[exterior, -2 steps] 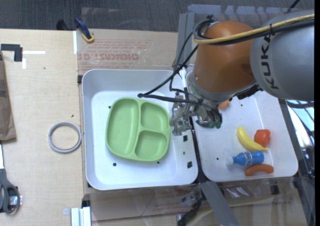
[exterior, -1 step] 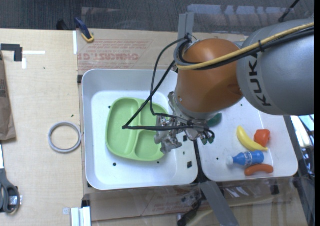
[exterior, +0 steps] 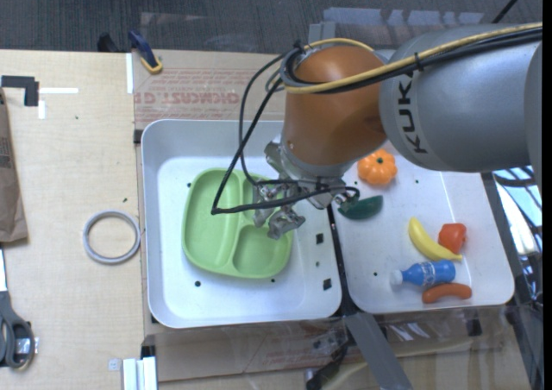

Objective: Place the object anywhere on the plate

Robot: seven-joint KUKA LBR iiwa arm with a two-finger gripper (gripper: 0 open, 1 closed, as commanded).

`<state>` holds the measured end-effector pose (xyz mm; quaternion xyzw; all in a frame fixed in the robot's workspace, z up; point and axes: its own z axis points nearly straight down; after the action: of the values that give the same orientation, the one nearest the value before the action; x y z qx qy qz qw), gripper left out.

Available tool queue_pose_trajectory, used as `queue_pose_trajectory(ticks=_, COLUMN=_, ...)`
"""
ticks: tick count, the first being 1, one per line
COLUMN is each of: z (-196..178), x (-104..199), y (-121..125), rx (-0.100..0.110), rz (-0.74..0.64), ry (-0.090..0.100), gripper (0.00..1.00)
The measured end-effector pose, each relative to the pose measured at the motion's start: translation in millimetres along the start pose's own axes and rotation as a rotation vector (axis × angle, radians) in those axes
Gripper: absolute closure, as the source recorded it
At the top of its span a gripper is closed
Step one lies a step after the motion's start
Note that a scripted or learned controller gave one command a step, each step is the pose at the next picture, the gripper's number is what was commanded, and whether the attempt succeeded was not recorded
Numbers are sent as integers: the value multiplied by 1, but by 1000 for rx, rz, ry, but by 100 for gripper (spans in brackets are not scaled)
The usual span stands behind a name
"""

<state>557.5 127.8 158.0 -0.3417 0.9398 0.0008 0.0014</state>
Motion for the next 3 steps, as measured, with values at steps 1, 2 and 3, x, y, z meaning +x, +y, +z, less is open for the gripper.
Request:
queue_pose_trajectory(ticks=1, z=53, x=39, y=3, rx=7, rz=-211, ry=-17, gripper=100)
queue_pose_trajectory(ticks=2, z=66, x=-39, y=-30, rx=-2, rz=-302, ry=2, gripper=100)
queue_pose_trajectory(ticks=3, z=64, x=30, y=11, rx=4, rz=-738, ry=-9, gripper=100)
